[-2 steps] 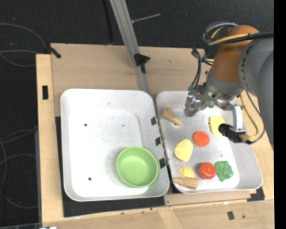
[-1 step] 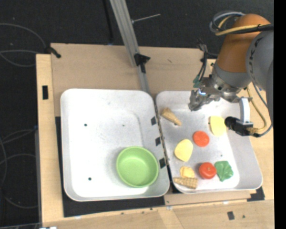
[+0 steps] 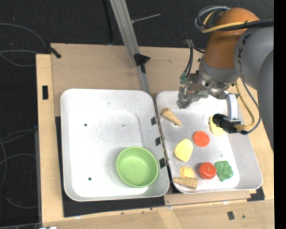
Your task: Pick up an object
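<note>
My gripper (image 3: pixel 185 100) hangs over the far left corner of the right bin (image 3: pixel 243 152), and no object shows in it. Just in front of it, and apart from it, a tan cone-shaped piece (image 3: pixel 171 116) lies by the bin's left wall. Further forward lie an orange-red round piece (image 3: pixel 200 138) and a yellow piece (image 3: pixel 183 150). A red tomato (image 3: pixel 207 170) sits beside a green pepper (image 3: pixel 223 170). A small yellow block (image 3: pixel 187 171) and a waffle piece (image 3: pixel 186 182) lie by the near rim. A pale yellow item (image 3: pixel 215 129) is partly hidden behind a black part of the arm.
The left bin (image 3: pixel 86 99) holds a green bowl (image 3: pixel 137 166) at its near right corner. A slanted metal pole (image 3: pixel 127 32) rises behind the bins, ending near the divider. The grey arm with its orange band (image 3: pixel 226 37) reaches over the right bin's far side.
</note>
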Controlling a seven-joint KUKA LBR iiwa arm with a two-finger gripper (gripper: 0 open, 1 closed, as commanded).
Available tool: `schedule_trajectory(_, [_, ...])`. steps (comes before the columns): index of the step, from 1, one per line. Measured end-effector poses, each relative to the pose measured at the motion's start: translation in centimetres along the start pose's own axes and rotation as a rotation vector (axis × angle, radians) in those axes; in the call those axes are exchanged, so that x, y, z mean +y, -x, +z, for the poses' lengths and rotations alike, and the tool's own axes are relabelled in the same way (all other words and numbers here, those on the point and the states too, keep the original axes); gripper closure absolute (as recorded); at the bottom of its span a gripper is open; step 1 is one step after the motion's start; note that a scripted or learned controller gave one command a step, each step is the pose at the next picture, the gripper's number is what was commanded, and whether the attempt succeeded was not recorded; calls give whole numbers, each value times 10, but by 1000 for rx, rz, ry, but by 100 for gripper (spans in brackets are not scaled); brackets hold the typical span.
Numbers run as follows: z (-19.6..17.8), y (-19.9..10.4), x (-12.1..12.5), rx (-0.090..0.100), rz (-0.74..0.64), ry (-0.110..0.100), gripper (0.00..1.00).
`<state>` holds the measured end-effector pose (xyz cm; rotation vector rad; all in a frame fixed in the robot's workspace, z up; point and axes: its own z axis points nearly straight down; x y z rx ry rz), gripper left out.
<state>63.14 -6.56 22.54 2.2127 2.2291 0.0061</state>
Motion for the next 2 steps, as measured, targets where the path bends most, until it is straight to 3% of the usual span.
schedule_trajectory(2, [-9, -105, 3, -1, 0, -1, 100])
